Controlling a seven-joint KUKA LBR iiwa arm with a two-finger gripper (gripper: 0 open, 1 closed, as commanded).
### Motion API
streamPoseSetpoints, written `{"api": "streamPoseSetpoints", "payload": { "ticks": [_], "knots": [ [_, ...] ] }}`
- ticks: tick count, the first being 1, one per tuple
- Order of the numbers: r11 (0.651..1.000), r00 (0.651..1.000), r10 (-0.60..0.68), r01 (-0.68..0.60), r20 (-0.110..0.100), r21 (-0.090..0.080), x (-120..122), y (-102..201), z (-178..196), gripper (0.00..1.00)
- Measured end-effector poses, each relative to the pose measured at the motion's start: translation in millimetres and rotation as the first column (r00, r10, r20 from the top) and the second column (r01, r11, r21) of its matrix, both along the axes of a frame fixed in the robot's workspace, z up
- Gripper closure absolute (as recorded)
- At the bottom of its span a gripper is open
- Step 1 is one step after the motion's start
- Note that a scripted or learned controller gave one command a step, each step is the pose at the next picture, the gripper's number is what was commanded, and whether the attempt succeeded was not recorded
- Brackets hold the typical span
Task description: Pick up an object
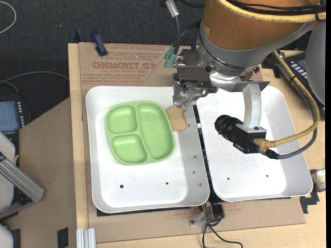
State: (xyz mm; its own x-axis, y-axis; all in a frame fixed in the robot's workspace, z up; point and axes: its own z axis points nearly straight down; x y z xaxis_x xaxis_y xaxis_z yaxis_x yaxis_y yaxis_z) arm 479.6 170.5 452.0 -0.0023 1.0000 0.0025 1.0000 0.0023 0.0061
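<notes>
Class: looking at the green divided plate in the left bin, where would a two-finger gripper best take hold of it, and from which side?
Probably the plate's raised outer rim on its lower-left edge, coming from above. It lies flat, too wide to span, so only a thin edge fits between fingers. The gripper and a tan piece crowd its upper right.

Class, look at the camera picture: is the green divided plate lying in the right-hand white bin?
No. The green three-compartment plastic plate lies in the left shallow white bin, with the small tan flat piece beside its right edge.

The one camera sat above the two white bins (150,192), looking down at a slant, fairly close.
</notes>
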Motion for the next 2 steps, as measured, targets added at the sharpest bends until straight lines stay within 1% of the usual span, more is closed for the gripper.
{"api": "streamPoseSetpoints", "payload": {
  "ticks": [1,2],
  "knots": [
    [1.0,1.0,0.003,-0.003,-0.011,-0.003,-1.2,50.4,-20.7,1.0],
    [1.0,1.0,-0.006,0.006,0.008,0.003,0.2,11.0,86.3,1.0]
  ]
}}
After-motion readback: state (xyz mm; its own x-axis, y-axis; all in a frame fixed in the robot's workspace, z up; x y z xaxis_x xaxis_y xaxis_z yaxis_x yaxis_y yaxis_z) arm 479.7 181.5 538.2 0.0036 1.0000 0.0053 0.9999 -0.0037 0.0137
